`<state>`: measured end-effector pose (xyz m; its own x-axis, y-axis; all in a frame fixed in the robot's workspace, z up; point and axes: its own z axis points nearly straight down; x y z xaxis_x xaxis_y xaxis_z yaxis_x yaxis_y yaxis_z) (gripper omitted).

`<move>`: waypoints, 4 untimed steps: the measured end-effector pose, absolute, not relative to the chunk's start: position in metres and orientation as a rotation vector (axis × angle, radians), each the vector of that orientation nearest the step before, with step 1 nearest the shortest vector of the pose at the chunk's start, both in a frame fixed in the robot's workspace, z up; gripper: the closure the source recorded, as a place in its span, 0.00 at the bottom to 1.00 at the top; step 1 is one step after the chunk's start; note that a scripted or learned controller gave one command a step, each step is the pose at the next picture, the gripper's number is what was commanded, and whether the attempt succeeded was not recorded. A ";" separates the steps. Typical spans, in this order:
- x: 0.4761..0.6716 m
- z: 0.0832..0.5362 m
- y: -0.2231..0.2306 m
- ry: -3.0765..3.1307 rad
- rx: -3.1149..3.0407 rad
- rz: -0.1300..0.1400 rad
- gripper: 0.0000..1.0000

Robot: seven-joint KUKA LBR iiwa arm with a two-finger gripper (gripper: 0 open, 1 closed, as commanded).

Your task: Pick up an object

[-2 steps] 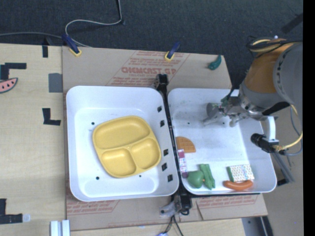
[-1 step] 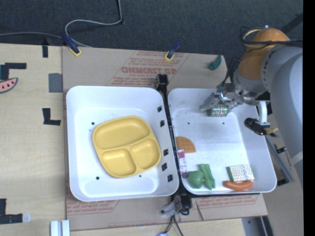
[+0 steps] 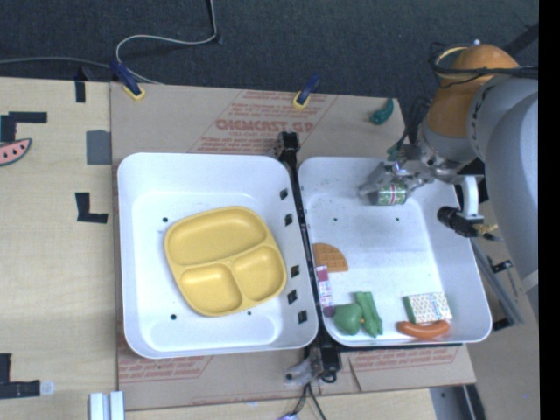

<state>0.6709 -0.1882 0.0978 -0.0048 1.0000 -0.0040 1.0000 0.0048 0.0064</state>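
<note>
**Toy food along the right bin's near wall, end effector at the far end**

Lying nearest the camera, an orange-red sausage-like piece (image 3: pixel 423 328) is touching a small patterned packet (image 3: pixel 427 306) in the right bin's (image 3: pixel 394 243) near right corner. Just beside them, green toy vegetables (image 3: pixel 359 314) are resting, with a purple strip (image 3: pixel 325 289) and a tan waffle-like piece (image 3: pixel 330 256) along the left wall. Well apart, the end effector (image 3: pixel 389 186) is hovering over the far end; whether it is spread or pinching something is too blurred to tell. A yellow divided tray (image 3: pixel 226 259) is sitting in the left bin (image 3: pixel 144 234). Cardboard (image 3: pixel 201 121) is covering the bench beneath both bins.
</note>
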 end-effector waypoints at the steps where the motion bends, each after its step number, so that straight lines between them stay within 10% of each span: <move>1: 0.669 0.208 -0.045 2.225 2.218 0.003 1.00; 3: 0.627 0.237 0.124 2.227 2.220 -0.001 1.00; 4: 0.646 0.288 0.043 2.220 2.220 -0.002 1.00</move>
